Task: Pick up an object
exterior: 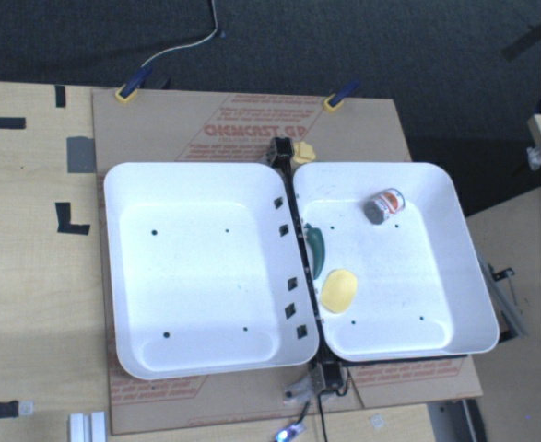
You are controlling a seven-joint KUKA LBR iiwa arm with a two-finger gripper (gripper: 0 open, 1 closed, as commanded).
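The right bin (454,274) holds three objects. A small can (384,204) with a grey end and a red and white label lies on its side near the bin's back. A yellow rounded object (338,290) rests at the front left of that bin. A dark green curved piece (316,248) lies against the bin's left wall, just behind the yellow object.
The left bin (196,265) sits beside the right one, joined along a black divider with clips (291,256). Both bins rest on a cardboard sheet (242,127) held by yellow and blue clamps. Dark floor lies beyond the bench at the back and right.
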